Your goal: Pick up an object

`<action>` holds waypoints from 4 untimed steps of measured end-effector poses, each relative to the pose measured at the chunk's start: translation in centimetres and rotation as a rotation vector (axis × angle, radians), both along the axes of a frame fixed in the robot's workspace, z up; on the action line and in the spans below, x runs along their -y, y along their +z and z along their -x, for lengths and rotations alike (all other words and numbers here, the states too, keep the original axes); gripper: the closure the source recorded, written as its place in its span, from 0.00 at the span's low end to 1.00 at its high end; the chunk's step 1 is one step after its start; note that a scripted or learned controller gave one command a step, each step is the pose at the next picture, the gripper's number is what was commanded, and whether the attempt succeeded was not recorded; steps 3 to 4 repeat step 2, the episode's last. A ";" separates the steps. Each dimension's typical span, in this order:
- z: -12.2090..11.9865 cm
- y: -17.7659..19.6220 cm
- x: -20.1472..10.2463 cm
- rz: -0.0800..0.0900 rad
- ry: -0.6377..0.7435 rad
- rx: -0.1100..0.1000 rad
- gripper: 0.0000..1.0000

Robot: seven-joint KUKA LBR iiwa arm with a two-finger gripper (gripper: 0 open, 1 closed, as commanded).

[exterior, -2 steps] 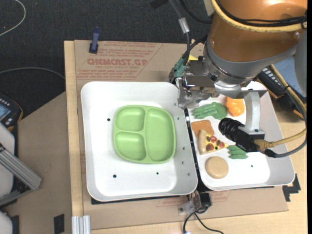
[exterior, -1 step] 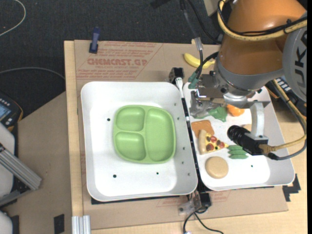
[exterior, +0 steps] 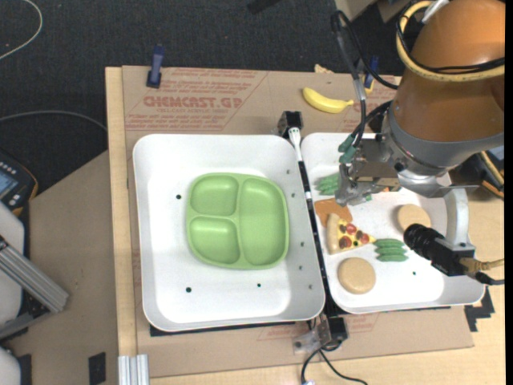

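Gripper (exterior: pixel 350 192) low over right bin (exterior: pixel 449 295), near its left edge, above pizza slice (exterior: pixel 343 233); probably lining up pick. Claw state: cannot tell. Green divided plate (exterior: pixel 238 220) sits centred in left bin (exterior: pixel 160 215).

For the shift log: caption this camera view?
Gripper low over right bin near pizza slice; green divided plate in left bin.

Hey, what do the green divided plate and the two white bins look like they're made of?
The green divided plate looks like molded plastic with a smooth matte finish: uniform pale green, rounded compartment ridges, soft shading. The left white bin and the right white bin look like thin formed plastic with a slight sheen: rounded corners, shallow raised rims. I can't confirm the exact plastic.
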State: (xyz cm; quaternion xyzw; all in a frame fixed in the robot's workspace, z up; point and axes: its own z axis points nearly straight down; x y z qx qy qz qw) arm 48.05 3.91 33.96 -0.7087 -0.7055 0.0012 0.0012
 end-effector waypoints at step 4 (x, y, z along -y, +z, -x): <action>0.0 4.8 -4.0 -0.002 0.010 0.009 1.00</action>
